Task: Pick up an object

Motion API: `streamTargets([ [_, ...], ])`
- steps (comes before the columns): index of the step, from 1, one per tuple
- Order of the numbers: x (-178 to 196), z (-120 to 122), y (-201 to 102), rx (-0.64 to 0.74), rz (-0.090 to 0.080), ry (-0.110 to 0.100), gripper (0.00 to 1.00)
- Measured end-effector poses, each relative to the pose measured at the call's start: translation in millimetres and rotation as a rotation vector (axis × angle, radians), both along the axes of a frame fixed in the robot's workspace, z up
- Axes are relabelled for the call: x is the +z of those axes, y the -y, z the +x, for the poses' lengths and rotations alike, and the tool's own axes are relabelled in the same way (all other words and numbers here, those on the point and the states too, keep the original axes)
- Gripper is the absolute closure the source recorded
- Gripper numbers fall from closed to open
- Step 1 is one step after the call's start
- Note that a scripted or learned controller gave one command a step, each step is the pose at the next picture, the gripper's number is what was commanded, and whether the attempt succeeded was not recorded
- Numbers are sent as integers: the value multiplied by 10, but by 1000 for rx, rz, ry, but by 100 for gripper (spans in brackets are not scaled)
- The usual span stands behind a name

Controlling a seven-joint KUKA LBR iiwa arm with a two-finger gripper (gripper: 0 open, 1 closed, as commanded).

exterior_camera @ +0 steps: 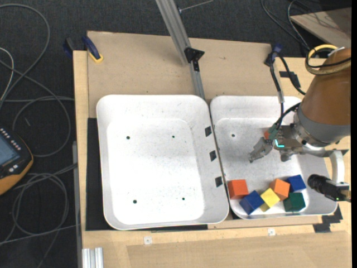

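My tool (pixel 271 151) hangs over the middle of the right-hand shallow white plastic bin (pixel 245 113), fingers spread apart and nothing between them. Nearer than it, along the bin's near edge, sits a cluster of small blocks: an orange cube (pixel 238 188) at the left, then a blue block (pixel 251 201), a yellow cube (pixel 270 197), a second orange cube (pixel 281 187), a dark blue block (pixel 297 182) and a green cube (pixel 294 202) at the right. They crowd together, several touching. The left-hand white bin (pixel 156 161) lies beside, on the wooden counter (pixel 139 60). I judge I am in the approach, before any grasp. Next I need to travel nearer, line up over one block, probably the more separate orange cube at left, and descend.
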State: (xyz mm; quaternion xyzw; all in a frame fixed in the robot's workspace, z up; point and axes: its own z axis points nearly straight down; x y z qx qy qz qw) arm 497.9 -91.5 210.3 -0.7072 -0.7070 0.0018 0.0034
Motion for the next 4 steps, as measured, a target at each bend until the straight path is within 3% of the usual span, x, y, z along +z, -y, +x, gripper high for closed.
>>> streamTargets([
  [1, 23, 12, 1, 0, -1, 7, 0],
  [3, -1036, 10, -3, 0, 0, -1, 0],
  [4, -1117, 5, -10, 0, 0, 3, 0],
])
